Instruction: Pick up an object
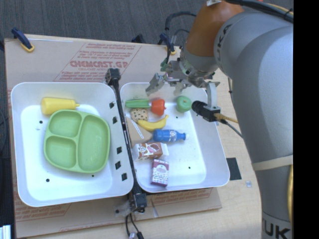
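You're looking at the grey arm with the orange band coming in from the upper right of the frame. Its two-finger gripper hangs over the back edge of the right white plastic bin. I cannot tell how the pincer is set, the wrist hardware hides it. Nothing visibly between the tips.

Right bin, pickable items cluster in its upper left part:
- green-and-orange toy carrot, lying flat near the back wall, just below the gripper
- small green round ball, right of the carrot, apart from it
- tan toy cracker with dark dots, below the carrot
- yellow plastic banana, touching or just beside the cracker
- blue toy bottle with white cap, lying on its side under the banana
- brown-and-white small carton, lower, near the bin divider
- red-and-white small box, near the front wall

Left white plastic bin:
- light green three-compartment plate, centre
- yellow toy squeeze bottle, lying on its side just above the plate

Both bins sit on a brown cardboard sheet with red print, upper left centre.
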